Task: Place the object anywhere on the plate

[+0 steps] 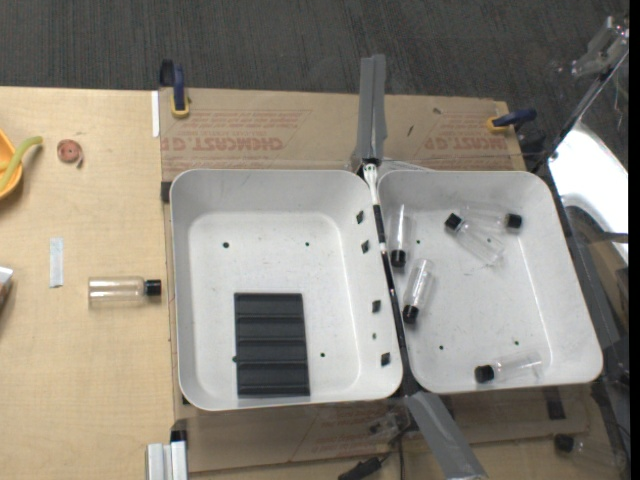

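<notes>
Left bin (190, 268): black ribbed plate (270, 345) at 6 o'clock, flat.
Right bin (560, 298): clear black-capped vials; two (398, 236) (416, 288) at 9 o'clock, a crossed pair (482, 236) at 12, one (510, 370) at 5.
Bench: a similar vial (122, 289) lies beyond the left bin's 9 o'clock.

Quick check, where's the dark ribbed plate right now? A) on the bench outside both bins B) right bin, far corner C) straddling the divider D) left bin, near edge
D: the dark ribbed plate lies flat on the floor of the left bin, toward its near edge, while the clear bottles, such as the one at, lie in the right bin.
</notes>
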`<state>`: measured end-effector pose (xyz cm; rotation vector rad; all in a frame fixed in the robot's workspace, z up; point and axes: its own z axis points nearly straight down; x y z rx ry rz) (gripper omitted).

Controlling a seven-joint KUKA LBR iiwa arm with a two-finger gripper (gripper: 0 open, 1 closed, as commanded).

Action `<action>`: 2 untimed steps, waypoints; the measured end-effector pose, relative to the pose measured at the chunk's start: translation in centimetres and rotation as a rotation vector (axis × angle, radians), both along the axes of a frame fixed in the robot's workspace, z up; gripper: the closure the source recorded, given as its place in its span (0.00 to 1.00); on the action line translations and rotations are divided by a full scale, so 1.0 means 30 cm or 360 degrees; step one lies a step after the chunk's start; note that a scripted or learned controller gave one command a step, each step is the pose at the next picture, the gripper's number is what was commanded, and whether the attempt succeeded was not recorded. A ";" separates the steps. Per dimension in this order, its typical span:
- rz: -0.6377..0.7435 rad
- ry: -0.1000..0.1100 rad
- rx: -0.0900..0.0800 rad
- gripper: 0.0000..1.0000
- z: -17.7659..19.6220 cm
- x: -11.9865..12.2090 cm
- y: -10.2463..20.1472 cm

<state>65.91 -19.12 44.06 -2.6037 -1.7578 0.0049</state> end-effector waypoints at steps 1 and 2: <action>-0.0233 0.0004 0.0000 0.00 -0.003 0.001 0.172; -0.0474 0.0001 0.0000 0.00 -0.002 -0.045 -0.033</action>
